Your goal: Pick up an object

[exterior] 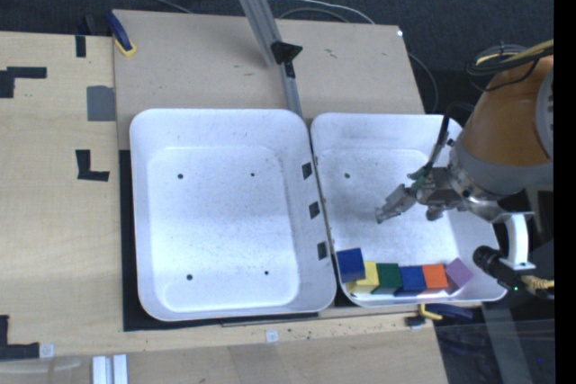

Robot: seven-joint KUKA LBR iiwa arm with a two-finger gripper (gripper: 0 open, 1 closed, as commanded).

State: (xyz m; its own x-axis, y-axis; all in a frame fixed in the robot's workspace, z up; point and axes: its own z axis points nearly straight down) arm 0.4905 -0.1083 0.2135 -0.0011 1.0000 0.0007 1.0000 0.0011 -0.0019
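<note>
A row of small blocks lies along the front wall of the right bin (378, 135): a blue block (350, 263), a yellow one (364, 277), a green one (389, 276), a second blue one (412, 279), an orange one (435, 276) and a purple one (458, 271). My gripper (405, 204) hangs over the middle of that bin, behind the row and apart from it. Nothing shows in its grasp. The arm's orange band (508, 126) sits above it at the right.
The left bin (144, 193) adjoins the right one along a shared rim with black clips (314, 209). A slanted metal bar (256, 0) reaches in from the back. A yellow-and-blue tool (121, 33) lies at the back left of the bench.
</note>
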